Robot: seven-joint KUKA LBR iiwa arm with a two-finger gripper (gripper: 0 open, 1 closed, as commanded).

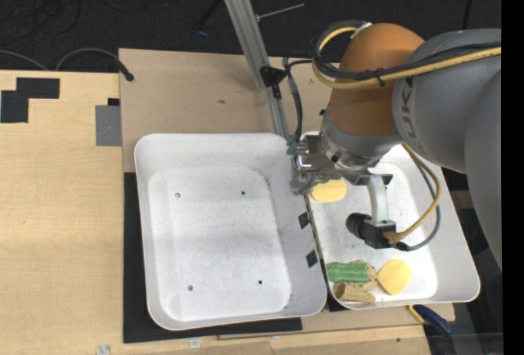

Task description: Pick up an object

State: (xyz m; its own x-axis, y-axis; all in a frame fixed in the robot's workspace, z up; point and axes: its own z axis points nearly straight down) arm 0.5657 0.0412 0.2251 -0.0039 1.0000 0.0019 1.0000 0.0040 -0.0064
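The pincer [311, 172] is being held low at the far left corner of the right bin [446, 259], close to the wall beside the left bin [213, 239]. Whether it is open or closed cannot be told. A pale yellow piece [329, 192] is being seen just beside it; whether it is being gripped cannot be told. Near the bin's front edge, a green piece [348, 271], a round yellow piece [395, 276] and a tan piece [354, 293] are lying close together.

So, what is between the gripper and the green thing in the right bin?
In the camera view, a yellow piece lies right by the gripper; from it to the green thing the bin floor is bare.
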